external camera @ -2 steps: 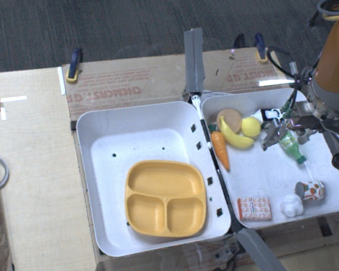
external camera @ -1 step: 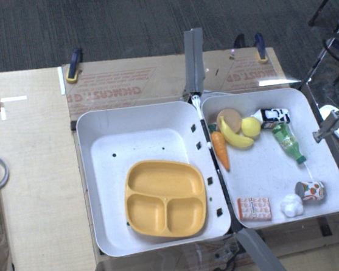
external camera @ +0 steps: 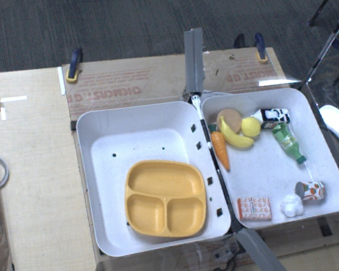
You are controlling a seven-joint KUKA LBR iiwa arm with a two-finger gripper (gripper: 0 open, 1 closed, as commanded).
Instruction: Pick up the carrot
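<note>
Looking down at my two bins, I find the carrot (external camera: 220,149) in the right bin (external camera: 327,143). It lies along that bin's left wall, touching or almost touching it. Its green top points to the far side and its thin tip points to the near side.

A banana (external camera: 236,135) lies just to the right of the carrot's fat end, and a brown round thing (external camera: 229,119) sits just past that. A yellow lemon (external camera: 250,127) and a green bottle (external camera: 287,142) are further right. The left bin (external camera: 99,183) holds a yellow tray (external camera: 165,197).

I think the carrot is a toy. It looks light, hard and smooth, so it may slip or roll. I would grab it across the middle, where it is neither too fat nor too thin. The wall is very close on one side, so one finger will have little room there. The near half has more open floor on its right side, so that looks like the easier place to come down.

I cannot tell if my gripper is open or closed, and nothing I can see is touching the carrot.
</note>
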